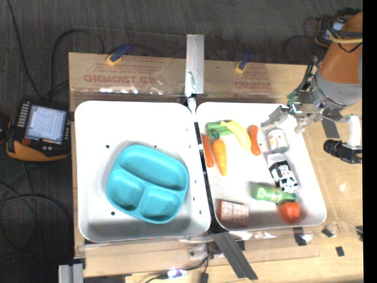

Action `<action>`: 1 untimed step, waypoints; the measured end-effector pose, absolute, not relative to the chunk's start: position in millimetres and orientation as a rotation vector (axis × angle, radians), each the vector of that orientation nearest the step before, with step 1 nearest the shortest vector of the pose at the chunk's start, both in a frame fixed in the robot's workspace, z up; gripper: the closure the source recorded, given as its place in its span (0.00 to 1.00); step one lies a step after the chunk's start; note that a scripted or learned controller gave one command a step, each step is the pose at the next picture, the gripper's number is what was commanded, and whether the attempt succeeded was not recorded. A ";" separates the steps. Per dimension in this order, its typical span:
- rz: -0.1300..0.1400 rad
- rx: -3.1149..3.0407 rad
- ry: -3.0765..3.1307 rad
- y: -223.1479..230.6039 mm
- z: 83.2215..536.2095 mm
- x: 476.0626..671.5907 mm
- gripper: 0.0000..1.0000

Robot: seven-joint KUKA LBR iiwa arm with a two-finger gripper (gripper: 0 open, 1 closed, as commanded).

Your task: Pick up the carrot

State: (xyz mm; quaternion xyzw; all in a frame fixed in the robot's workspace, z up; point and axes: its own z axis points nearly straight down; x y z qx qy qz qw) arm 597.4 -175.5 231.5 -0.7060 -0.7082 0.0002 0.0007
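Two white bins: the left point(88, 158) holds a teal tray point(147, 182), the right point(315, 181) the carrot point(220, 155) (lengthwise, tip nearward); the claw point(291, 115) hangs spread apart.

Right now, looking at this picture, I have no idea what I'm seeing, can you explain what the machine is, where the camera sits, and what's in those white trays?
The camera is fixed above a bench and looks down at a slant. The grey and orange thing at the right is a robot arm, and at its end is a two-finger gripper, hovering over the upper right corner of the right bin. It holds nothing.

The left bin contains a blue divided plate. The right bin holds toy food: a carrot, a yellow banana, a smaller orange-red piece, a small can, a red and green vegetable, and a black and white carton. The carrot, which the arm should pick up, lies untouched near the bin's left wall.
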 end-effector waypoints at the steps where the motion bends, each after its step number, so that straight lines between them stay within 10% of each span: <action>1: 0.001 -2.004 -2.418 -90.6 221.7 577.8 0.00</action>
